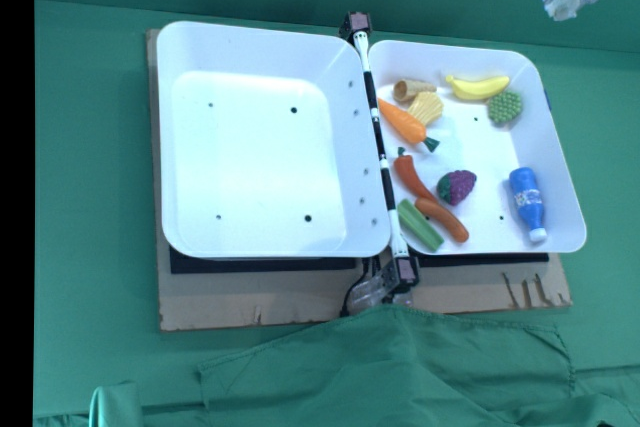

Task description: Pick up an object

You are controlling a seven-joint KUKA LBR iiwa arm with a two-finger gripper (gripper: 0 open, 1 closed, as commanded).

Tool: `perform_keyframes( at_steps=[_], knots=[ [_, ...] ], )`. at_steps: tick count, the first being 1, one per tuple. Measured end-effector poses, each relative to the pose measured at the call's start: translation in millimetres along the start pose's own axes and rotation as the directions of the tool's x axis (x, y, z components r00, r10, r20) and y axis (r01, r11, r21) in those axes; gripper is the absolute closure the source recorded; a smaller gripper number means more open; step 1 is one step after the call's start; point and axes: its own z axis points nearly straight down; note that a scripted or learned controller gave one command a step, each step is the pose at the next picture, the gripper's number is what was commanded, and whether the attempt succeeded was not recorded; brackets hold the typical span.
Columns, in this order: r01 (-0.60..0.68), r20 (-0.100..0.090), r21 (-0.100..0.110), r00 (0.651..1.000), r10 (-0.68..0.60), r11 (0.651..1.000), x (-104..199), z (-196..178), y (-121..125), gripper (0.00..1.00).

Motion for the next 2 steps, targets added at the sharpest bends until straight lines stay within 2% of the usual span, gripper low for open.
perform_keyframes(
  at_steps=[2],
  knots=[
    [0.000,0.001,-0.003,1.000,0.000,1.000,0.1,2.0,9.7,1.00]
  ],
)
